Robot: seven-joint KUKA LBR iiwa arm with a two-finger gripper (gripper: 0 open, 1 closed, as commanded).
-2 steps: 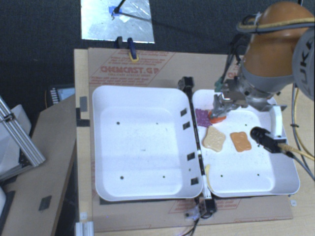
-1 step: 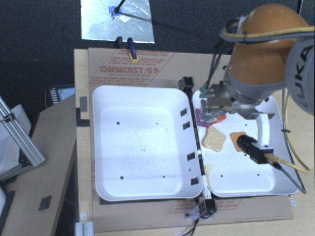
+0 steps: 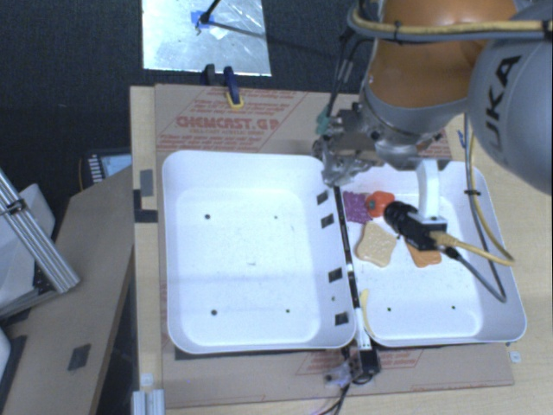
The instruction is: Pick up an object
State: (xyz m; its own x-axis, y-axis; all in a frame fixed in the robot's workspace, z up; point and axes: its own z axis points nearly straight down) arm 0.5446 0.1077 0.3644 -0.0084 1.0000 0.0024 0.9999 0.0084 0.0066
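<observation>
I see the gripper [image 3: 340, 173] at the right bin's [image 3: 449, 318] upper left corner. The purple piece [image 3: 355, 204] lies just below-right of it, the tan slice [image 3: 377, 244] further down. How it's set I can't tell.

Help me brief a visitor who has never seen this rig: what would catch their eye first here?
The big grey arm with its orange band dominates the upper right, its gripper hanging over the right bin's top left corner. Below it, a small cluster draws the eye: a purple piece, a red-orange piece and a tan slice.
</observation>
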